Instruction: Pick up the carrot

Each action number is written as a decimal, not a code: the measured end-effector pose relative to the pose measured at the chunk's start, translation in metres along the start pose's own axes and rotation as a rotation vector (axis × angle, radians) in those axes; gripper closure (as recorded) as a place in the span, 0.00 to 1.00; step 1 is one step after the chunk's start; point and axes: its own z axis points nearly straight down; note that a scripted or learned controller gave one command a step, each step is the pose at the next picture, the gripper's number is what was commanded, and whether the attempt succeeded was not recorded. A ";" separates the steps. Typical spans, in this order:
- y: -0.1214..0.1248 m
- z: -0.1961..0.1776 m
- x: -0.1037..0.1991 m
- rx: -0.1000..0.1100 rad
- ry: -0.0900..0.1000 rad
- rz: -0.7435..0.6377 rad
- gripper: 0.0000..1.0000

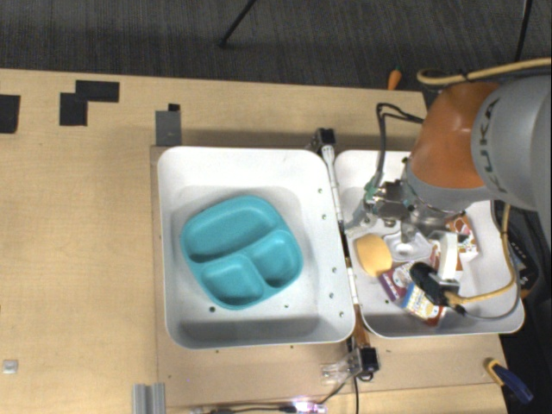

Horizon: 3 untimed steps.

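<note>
Crowding the right bin (509,317), packets (423,300) and yellow sponge (373,254) lie under the arm (457,145).

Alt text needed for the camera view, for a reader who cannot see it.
A grey-and-orange robot arm reaches into the right white bin, its gripper low among cluttered small items, including a yellow piece. The left white bin holds a teal divided plate.

You can't make out a carrot w/ certainty; right bin (509,322) clutter at 4 o'clock hides it.
</note>
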 end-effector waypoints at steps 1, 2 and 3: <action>0.000 0.000 -0.001 -0.001 0.000 0.003 0.00; 0.000 0.000 -0.001 -0.001 -0.001 0.003 0.00; -0.004 0.000 -0.024 -0.001 -0.002 -0.020 0.00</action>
